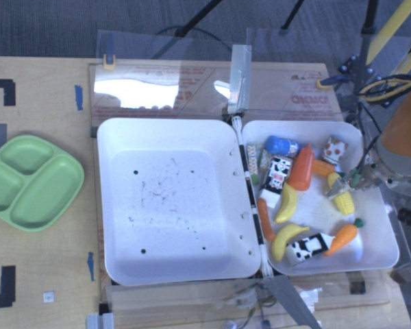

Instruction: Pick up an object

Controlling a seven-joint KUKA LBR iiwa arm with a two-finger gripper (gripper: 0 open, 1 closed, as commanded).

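The right bin (380, 242) holds several toys: a blue can (282, 145), an orange bottle (301, 168), a cow-print box (279, 173), two yellow bananas (286, 204) (286, 239), a black-and-white cow toy (312, 245), a carrot (342, 237), a corn cob (343, 201) and a red-and-white ball (334, 151). My gripper (353, 179) reaches in from the right, low over the bin's right side. It sits just above the corn cob and beside a small orange piece (325, 168). The arm's orange band (404, 132) is at the right edge.
The left bin (171, 197) is beside the right one, across a shared rim. A green divided plate (31, 181) lies on the bench at far left. Clear plastic panels (192, 81) stand behind the bins. Tripod legs and cables cross the floor at the back.
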